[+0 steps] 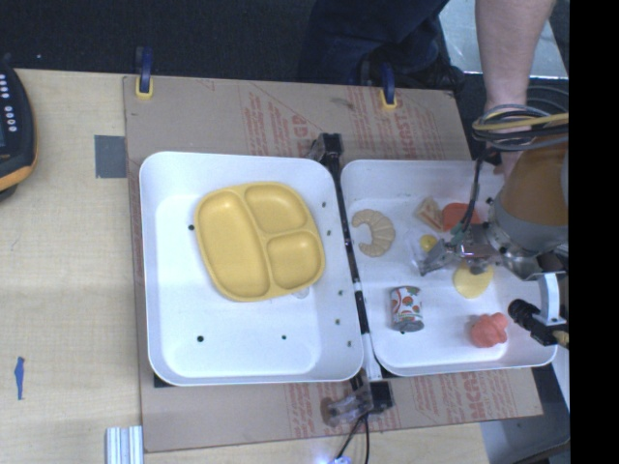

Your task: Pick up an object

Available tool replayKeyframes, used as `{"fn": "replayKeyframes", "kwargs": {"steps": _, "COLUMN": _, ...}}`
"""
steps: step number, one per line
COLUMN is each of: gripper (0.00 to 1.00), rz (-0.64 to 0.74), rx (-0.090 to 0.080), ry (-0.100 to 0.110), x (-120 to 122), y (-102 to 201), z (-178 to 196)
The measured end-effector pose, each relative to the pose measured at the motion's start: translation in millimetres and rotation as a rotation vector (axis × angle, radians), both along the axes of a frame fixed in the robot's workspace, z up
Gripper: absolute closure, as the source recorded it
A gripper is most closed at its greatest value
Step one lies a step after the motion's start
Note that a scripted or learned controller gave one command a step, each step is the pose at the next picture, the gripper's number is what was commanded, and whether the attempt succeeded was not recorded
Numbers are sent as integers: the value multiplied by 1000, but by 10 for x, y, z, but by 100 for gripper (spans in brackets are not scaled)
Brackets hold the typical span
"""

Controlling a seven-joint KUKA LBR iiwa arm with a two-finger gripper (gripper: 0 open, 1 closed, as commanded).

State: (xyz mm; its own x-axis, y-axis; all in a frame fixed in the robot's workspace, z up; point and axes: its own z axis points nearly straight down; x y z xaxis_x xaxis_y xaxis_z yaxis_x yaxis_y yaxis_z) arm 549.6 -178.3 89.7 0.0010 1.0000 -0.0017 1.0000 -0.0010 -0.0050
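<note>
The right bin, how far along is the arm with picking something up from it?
Nothing looks picked up yet. The croissant, the small can, the yellow piece and the red piece all lie on the right bin floor. In hand: the gripper is low in that bin, beside the yellow piece. Left: closing on an item and lifting it. The yellow divided plate sits in the left bin.

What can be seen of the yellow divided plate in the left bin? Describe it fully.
The yellow plate looks like matte plastic, squarish with rounded corners, moulded into three compartments: one long one along its left side and two smaller ones on the right. It lies flat and right way up, turned slightly askew, in the upper middle of the left bin, resting on the bin's floor. Its compartments hold nothing and nothing else touches it.
</note>
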Motion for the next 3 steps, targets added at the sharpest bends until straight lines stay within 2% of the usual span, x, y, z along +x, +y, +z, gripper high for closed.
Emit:
{"fn": "replayKeyframes", "kwargs": {"steps": 1, "gripper": 0, "rz": 10, "rx": 4, "ry": -5, "x": 947, "y": 370, "z": 26}}
{"fn": "replayKeyframes", "kwargs": {"steps": 2, "gripper": 100, "rz": 11, "rx": 2, "ry": 2, "x": 916, "y": 332, "z": 133}}
{"fn": "replayKeyframes", "kwargs": {"steps": 3, "gripper": 100, "rz": 12, "rx": 5, "ry": -5, "x": 45, "y": 1103, "z": 1077}}
